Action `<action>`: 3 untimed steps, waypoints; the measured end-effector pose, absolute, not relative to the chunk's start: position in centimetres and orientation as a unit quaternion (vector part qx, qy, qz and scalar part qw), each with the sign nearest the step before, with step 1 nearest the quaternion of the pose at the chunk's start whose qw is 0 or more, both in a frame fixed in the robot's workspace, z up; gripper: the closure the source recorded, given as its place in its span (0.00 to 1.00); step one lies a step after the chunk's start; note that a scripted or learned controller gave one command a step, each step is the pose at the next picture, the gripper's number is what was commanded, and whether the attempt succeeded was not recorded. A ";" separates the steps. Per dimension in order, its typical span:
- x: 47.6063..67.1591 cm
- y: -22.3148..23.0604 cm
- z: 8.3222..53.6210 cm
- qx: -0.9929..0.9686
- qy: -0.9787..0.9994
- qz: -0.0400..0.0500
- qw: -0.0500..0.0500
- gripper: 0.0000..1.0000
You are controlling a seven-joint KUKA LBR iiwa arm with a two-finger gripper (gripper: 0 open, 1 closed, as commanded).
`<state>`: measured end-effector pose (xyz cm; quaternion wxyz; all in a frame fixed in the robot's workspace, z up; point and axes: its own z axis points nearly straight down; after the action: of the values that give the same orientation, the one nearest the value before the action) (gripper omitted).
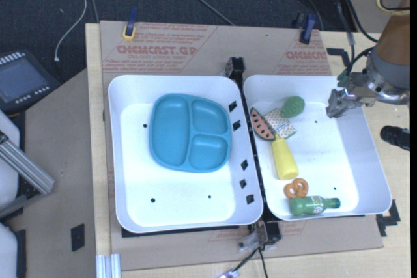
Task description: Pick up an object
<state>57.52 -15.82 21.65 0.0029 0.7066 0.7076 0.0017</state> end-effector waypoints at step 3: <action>61.0 -6.0 24.2 0.705 0.709 0.000 -0.002 1.00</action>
<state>61.01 -6.04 24.17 -0.0022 0.7050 0.7092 -0.0001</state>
